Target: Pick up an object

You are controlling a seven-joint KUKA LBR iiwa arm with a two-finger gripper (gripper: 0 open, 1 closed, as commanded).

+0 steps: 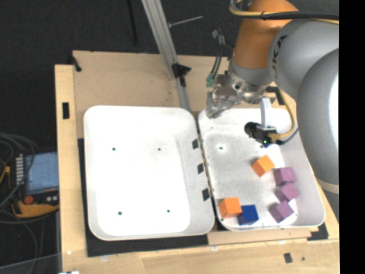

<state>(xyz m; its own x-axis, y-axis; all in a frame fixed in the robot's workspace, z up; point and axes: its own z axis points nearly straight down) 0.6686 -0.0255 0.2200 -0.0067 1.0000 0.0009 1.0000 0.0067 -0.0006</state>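
The hand [215, 104] hangs at the far left corner of the right bin [228, 153], just beside the divide between the two bins; nothing sits between its fingers, and whether they are spread or closed cannot be told. The grey arm [308, 73] with its orange band [256, 33] rises behind it to the right. All the blocks lie well apart from the hand, toward the bin's near side: an orange block [263, 165] mid-bin, three purple blocks [284, 176] [288, 192] [281, 211] along the right wall, and an orange block [230, 206] touching a blue block [248, 214] at the near edge. The left bin [142, 170] lies alongside on the table [114, 73].
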